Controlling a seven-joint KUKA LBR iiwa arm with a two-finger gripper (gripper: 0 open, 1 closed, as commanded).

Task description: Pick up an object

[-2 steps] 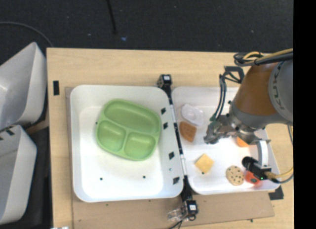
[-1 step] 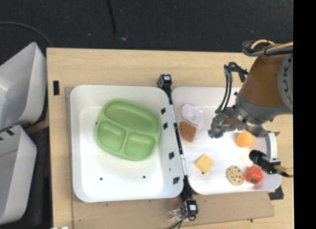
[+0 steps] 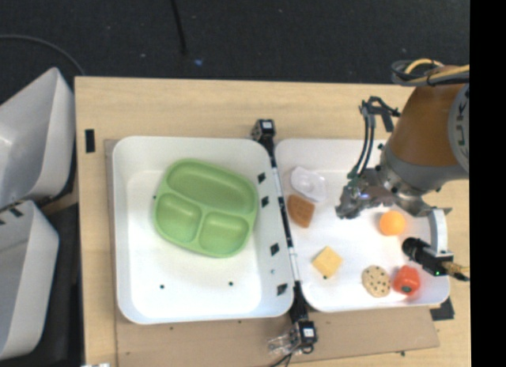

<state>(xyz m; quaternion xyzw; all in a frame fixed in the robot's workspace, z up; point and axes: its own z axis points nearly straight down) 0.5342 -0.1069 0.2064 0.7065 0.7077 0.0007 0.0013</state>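
Observation:
The right bin (image 3: 316,152) holds several small items: a clear plastic piece (image 3: 307,183), a brown bread-like piece (image 3: 300,210), a yellow cheese-like block (image 3: 327,262), a round cookie (image 3: 376,281), a red pepper-like item (image 3: 407,279) and an orange ball (image 3: 392,223). My gripper (image 3: 352,203) hangs over the middle of this bin, left of the orange ball and right of the brown piece. Nothing shows between its fingers.
The left bin (image 3: 130,278) holds a green divided plate (image 3: 205,207). A divider with black clips (image 3: 278,223) runs between the bins. The arm's orange and grey body (image 3: 427,140) covers the right bin's far right side. White containers (image 3: 32,136) stand off the bench at left.

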